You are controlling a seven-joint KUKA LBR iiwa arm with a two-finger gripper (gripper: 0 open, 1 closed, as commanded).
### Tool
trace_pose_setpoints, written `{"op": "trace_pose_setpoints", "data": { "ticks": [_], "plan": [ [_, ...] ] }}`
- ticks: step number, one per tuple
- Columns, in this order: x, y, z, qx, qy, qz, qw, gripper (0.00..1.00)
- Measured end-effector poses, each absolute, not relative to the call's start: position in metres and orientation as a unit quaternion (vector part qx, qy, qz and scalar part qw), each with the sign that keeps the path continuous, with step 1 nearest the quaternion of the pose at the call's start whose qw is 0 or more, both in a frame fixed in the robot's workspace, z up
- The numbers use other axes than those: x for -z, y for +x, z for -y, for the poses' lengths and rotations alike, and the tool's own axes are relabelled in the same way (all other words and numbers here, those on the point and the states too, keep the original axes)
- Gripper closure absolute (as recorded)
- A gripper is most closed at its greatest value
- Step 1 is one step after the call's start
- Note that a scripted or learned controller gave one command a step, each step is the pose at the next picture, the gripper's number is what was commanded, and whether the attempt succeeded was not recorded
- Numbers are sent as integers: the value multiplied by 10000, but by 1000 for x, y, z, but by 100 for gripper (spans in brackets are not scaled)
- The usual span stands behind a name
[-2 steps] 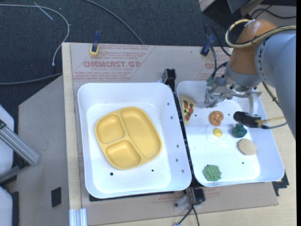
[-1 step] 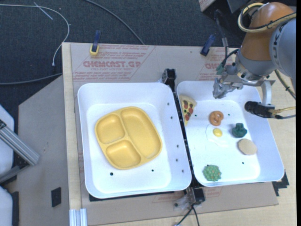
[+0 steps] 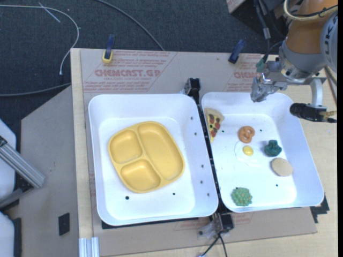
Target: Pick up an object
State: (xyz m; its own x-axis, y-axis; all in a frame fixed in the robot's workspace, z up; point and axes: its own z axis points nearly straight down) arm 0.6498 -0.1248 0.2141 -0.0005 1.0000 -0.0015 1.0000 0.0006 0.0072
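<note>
Above the right bin's far rim hangs the hand, its grip impossible to read and nothing visibly held, so the approach is on: drop toward the nearby orange ring.

**Bench fittings and surroundings**

A yellow three-compartment plastic tray lies in the left shallow white bin, well to the left of the gripper and nearer the camera. The right shallow white bin sits just below the gripper. Both bins rest on a printed brown cardboard sheet. A blue clamp grips the sheet's far edge near the gripper; a blue-and-yellow clamp stands far left. A thin pale cable curls on dark carpet beyond.
</note>
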Motion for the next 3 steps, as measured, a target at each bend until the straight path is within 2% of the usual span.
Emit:
{"op": "trace_pose_setpoints", "data": {
  "ticks": [1,3],
  "plan": [
    [-239,651,125,-15,7068,-7074,18,100],
    [-222,617,19,3,7052,-7090,-22,100]
  ]
}}
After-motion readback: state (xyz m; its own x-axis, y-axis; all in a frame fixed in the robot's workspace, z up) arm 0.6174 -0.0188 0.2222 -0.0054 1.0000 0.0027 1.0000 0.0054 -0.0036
